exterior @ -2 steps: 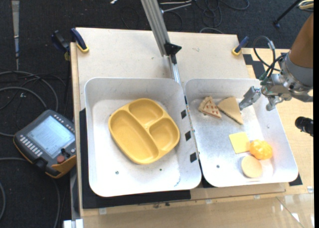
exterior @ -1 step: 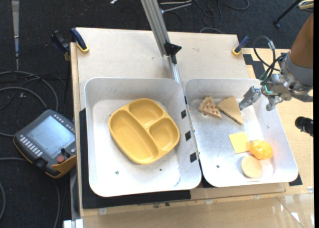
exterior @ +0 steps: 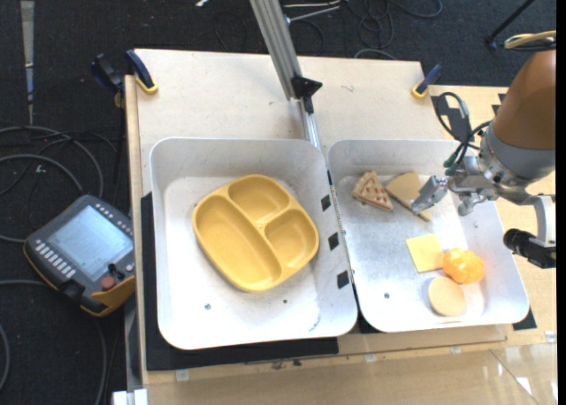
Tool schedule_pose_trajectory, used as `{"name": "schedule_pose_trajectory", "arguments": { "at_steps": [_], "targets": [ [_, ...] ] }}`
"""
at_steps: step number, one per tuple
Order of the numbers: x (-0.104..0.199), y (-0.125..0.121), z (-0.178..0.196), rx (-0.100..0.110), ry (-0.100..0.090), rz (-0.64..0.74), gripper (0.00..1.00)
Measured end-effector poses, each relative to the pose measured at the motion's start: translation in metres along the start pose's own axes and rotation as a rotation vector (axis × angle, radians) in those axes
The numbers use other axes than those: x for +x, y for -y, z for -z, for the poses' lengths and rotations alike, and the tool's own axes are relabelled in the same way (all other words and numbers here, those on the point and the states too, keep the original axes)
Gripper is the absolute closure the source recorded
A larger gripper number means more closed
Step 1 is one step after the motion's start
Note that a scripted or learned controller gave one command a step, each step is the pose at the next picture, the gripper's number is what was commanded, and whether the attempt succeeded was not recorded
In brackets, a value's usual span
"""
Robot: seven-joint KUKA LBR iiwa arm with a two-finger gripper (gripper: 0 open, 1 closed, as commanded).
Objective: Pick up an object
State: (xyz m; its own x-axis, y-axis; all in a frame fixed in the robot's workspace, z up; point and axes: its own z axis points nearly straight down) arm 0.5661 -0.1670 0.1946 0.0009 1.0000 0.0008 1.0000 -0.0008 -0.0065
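Two white bins sit side by side on the bench. The left bin (exterior: 177, 217) carries a yellow divided plate (exterior: 256, 232), three compartments, lying at a slant across the floor. A metal pole (exterior: 276, 27) runs down from the top to the seam between the bins.

Over in the right bin (exterior: 371, 297) it's busier: a waffle-patterned wedge (exterior: 372, 191) near the top left, a tan flat piece (exterior: 405, 187) just beside it, a yellow square slice (exterior: 424, 253) lower down, an orange lump (exterior: 462, 266) touching that slice's right edge, and a pale round disc (exterior: 447, 296) right below the lump.

The gripper (exterior: 444, 195) comes in from the right, low over the bin's upper part, and its fingers stand apart, nothing between them. The left finger (exterior: 431, 192) sits at the tan piece's right end.

That tan piece looks flat, smooth, rounded on top, its long axis running from upper left down to lower right toward the gripper. The wedge crowds its left side.
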Motion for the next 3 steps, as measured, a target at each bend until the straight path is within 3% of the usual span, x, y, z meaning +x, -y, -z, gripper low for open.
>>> {"name": "schedule_pose_trajectory", "arguments": {
  "at_steps": [2,3],
  "targets": [
    [0.005,-0.01,-0.1,-0.008,0.002,0.001,0.0],
    [0.004,-0.01,-0.089,-0.009,0.001,0.0,1.0]
  ]
}}
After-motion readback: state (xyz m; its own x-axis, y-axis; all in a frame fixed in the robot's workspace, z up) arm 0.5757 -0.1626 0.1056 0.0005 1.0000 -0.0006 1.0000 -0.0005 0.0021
